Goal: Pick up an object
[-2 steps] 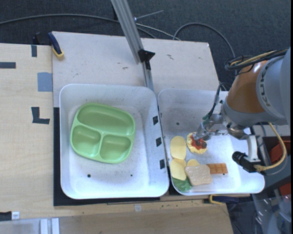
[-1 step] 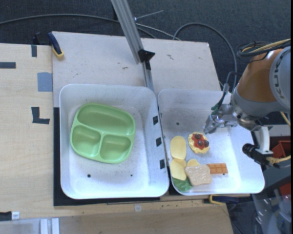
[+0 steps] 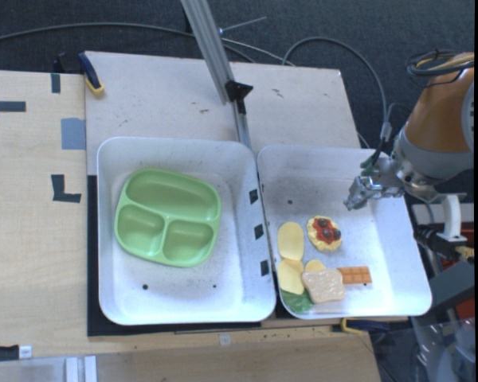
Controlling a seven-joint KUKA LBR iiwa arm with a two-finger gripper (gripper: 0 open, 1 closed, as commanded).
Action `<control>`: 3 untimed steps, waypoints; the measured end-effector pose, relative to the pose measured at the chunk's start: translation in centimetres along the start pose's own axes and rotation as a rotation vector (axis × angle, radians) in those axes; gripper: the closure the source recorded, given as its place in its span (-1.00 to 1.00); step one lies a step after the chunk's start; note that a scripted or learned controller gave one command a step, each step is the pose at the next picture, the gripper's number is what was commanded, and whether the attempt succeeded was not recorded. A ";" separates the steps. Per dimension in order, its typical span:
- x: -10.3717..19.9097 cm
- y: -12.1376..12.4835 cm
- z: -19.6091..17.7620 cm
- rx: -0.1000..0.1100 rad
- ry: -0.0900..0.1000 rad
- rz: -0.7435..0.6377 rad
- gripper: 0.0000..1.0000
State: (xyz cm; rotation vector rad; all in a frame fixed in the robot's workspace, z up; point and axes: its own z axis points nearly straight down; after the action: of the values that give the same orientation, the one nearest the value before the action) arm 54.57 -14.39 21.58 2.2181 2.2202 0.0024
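The claw [image 3: 357, 198] hangs over the upper right part of the right bin [image 3: 398, 293], at the right of the frame, with nothing seen between its tips; whether it is spread or pressed together I cannot tell. Below and left of it, in the lower half of the same bin, lie the toy foods: a small round pizza [image 3: 324, 233] with red topping, a yellow oval piece [image 3: 291, 240] just left of it, another yellow piece [image 3: 290, 276] below that, a slice of toast [image 3: 325, 286] beside a green leaf [image 3: 298, 301], and an orange wafer [image 3: 354, 275] to the right. The left bin [image 3: 119, 293], at the frame's centre left, holds a green divided plate [image 3: 168, 216] with three compartments. Both bins rest on the counter [image 3: 159, 94].
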 end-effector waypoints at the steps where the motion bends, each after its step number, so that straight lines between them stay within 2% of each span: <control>1: 0.0 0.1 -5.3 -0.002 0.000 -0.001 1.00; 2: 6.2 0.6 -5.3 0.004 0.003 -0.006 1.00; 3: 11.0 0.4 -3.8 0.006 0.002 -0.005 1.00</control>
State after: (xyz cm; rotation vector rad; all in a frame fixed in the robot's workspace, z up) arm 55.00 -3.43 25.35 2.2163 2.2299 -0.0018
